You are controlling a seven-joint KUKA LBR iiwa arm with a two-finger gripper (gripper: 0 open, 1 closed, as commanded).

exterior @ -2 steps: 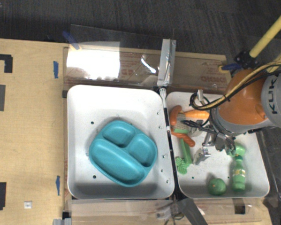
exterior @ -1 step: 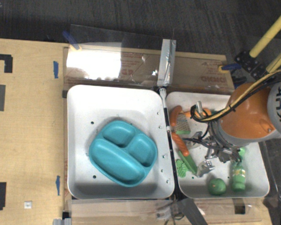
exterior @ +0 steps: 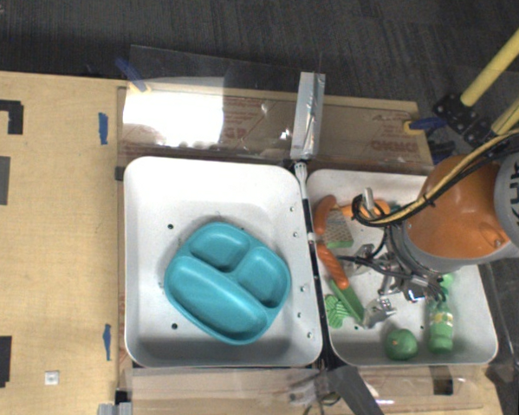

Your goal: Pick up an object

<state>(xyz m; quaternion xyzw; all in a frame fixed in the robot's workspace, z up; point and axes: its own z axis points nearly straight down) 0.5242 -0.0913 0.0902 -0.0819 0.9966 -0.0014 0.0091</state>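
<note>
My gripper (exterior: 381, 309) hangs low inside the right bin (exterior: 482, 344), its metal fingers pointing down near the bin's middle front. The orange wrist band and cables hide much of what lies under the arm. A green round fruit (exterior: 400, 343) rests just below the gripper. A green bottle (exterior: 441, 329) stands to its right. An orange carrot (exterior: 331, 261) and a green leafy piece (exterior: 342, 306) lie along the bin's left side. An orange-and-white item (exterior: 332, 222) sits at the back left.
The left bin (exterior: 156, 188) holds a teal divided plate (exterior: 228, 281). A metal divider (exterior: 313, 274) separates the two bins. A clear plastic wall (exterior: 247, 115) rises behind both. Yellow poles (exterior: 506, 55) stand at the back right.
</note>
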